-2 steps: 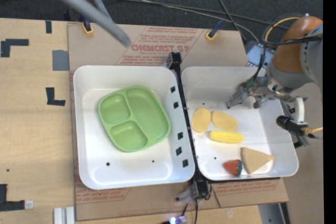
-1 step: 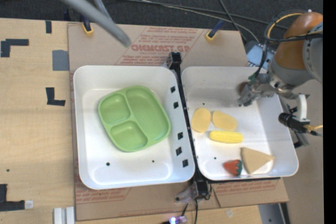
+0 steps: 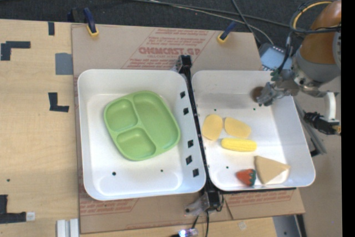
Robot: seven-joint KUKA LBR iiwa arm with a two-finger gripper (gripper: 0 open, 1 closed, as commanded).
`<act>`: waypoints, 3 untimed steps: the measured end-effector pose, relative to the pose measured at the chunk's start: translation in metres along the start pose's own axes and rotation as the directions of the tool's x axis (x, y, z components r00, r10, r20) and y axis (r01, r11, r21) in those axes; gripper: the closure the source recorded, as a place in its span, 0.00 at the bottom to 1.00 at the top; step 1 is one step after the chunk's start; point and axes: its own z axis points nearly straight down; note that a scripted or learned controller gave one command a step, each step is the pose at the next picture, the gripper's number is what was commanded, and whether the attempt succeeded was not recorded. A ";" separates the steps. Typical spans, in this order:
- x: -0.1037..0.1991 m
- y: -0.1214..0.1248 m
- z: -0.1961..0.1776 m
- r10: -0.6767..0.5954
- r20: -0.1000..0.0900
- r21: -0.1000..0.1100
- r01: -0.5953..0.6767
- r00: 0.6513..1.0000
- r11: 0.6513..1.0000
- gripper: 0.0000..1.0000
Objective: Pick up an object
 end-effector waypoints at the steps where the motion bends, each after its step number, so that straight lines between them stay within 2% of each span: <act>1: 0.000 0.001 -0.038 0.000 0.000 0.000 0.000 1.000 1.000 1.00; 2: 0.051 0.004 -0.028 -0.004 -0.001 0.005 0.004 1.000 1.000 1.00; 3: 0.106 0.005 -0.042 -0.006 -0.002 0.003 0.006 1.000 1.000 1.00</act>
